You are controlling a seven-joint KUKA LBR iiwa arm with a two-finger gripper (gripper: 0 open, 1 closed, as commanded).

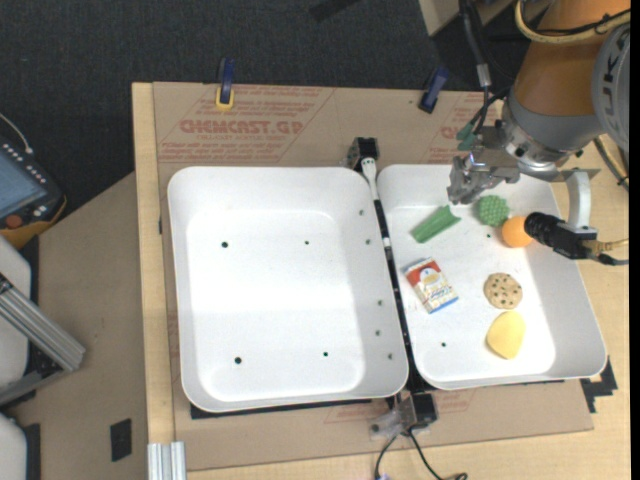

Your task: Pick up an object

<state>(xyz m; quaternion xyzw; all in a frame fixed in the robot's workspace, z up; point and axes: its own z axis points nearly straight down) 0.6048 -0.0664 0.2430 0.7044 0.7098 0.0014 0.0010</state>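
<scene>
The right bin [560,363] holds several small objects. A flat green block [435,225] lies near its back left. A bumpy green ball [492,209] sits just right of that, and an orange ball [514,231] is partly hidden behind a black part of the arm. In the bin's middle lies a small red and white carton [430,286]. A round cookie [502,290] and a yellow lemon-like piece [506,336] lie toward the front right. My gripper [468,188] hangs over the bin's back, just above the green block and green ball.
The left bin [200,298] lies beside the right one, a black divider strip [385,258] between them. Both rest on a cardboard sheet [270,118] held by blue clamps [225,83] at the back. A cable runs along the arm.
</scene>
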